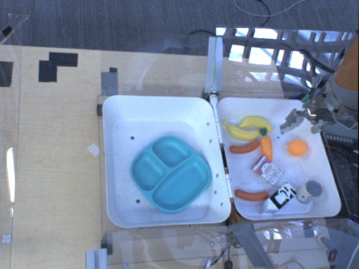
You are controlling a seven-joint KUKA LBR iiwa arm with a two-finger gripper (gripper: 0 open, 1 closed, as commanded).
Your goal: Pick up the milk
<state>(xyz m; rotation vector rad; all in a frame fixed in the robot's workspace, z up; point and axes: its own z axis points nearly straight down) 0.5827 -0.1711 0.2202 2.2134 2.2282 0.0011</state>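
Grey two-finger hand spread open, holding nothing, over far right of right white plastic bin. Small black-and-white boxy milk carton lies well apart, near edge of same bin, between glossy red sausage and grey round can.

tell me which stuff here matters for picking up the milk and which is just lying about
Belongs to the job:
- milk carton, black and white, near the front of the right bin
- claw, above the right bin's far right part

Just lying about:
- banana
- carrot
- orange
- two sausages
- snack packet
- small can
- blue divided plate in the left bin
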